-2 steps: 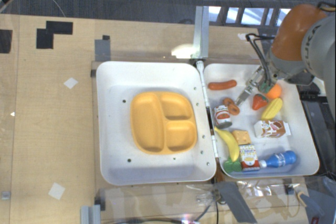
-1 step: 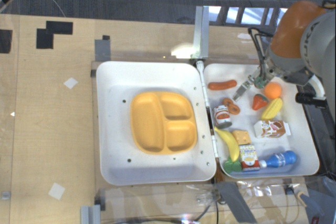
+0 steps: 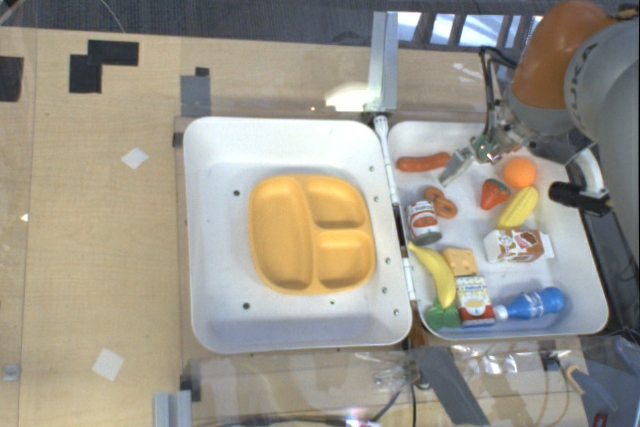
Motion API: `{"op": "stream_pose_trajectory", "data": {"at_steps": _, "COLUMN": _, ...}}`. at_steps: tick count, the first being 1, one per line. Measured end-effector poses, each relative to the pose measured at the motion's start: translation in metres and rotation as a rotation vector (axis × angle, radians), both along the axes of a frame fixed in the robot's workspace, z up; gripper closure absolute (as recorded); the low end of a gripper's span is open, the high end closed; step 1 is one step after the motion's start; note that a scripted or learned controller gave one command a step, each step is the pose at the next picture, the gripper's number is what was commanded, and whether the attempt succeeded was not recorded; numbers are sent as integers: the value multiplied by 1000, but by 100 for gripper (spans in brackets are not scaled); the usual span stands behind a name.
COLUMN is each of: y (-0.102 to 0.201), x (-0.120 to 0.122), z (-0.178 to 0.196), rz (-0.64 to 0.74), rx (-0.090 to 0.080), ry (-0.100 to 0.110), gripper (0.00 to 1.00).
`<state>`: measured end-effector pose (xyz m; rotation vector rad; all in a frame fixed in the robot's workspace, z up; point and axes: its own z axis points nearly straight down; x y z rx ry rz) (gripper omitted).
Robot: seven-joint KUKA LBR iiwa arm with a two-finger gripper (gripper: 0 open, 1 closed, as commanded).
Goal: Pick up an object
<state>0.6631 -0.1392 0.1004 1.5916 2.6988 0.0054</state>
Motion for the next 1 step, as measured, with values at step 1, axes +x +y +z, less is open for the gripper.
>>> {"op": "stream_pose_trajectory", "data": {"at_steps": 1, "y": 29, "x": 4, "z": -9, "rz": 24, "rx": -21, "ry": 11, "gripper": 0}}
